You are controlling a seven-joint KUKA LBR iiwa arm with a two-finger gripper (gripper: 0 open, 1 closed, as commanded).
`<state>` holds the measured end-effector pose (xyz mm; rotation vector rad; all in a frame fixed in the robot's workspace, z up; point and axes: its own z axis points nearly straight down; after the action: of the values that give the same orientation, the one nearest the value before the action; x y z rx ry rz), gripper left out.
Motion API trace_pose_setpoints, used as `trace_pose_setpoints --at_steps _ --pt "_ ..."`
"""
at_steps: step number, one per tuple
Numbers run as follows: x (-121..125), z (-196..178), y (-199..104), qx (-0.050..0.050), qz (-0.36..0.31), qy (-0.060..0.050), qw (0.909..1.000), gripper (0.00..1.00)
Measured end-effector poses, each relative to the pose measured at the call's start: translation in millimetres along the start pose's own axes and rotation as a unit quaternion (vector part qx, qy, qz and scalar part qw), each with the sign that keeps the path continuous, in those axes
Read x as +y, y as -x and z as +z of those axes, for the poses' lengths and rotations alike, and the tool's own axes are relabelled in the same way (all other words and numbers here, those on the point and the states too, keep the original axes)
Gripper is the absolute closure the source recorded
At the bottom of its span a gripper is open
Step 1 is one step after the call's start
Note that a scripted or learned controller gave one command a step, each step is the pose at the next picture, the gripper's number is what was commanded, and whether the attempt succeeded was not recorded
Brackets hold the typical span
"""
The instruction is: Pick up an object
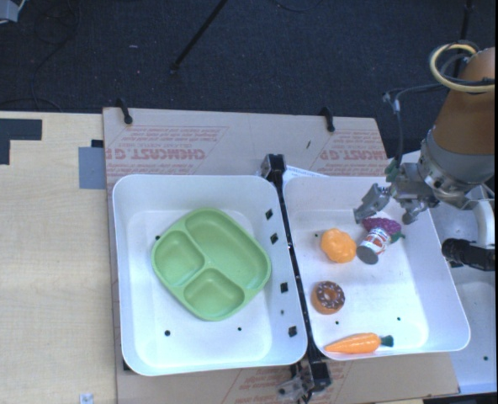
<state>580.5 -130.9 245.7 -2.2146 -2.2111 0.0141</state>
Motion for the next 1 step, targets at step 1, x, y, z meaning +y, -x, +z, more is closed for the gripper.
trace_pose_setpoints --at_steps 1 --pt "2.0 -7.3 0.0 -0.001 -0.001 0.006 1.0 0.0"
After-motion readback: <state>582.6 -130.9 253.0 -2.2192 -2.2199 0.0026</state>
